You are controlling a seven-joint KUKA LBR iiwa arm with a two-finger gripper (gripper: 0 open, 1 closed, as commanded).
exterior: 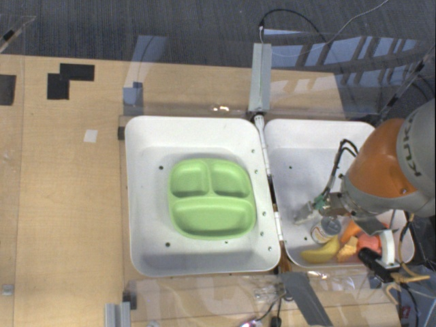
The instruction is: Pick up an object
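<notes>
My gripper [315, 208] hangs low in the right bin [300, 148], below the grey arm with its orange band [378, 165]. Just under and right of it, several small objects lie piled in the bin's front right corner: a yellow banana [321, 251], a small round clear-looking item [329, 224], orange pieces [349, 233] and a pink-red piece [370, 241]. The gripper sits at the left edge of this pile, very close to the round item. Whether it touches anything is hidden by the wrist.
The left bin [146, 182] holds a green divided plate [211, 197] in its middle. A thin divider wall [267, 182] separates the two bins. Black cables [340, 155] loop beside the wrist. Wooden bench surface [61, 203] stretches to the left.
</notes>
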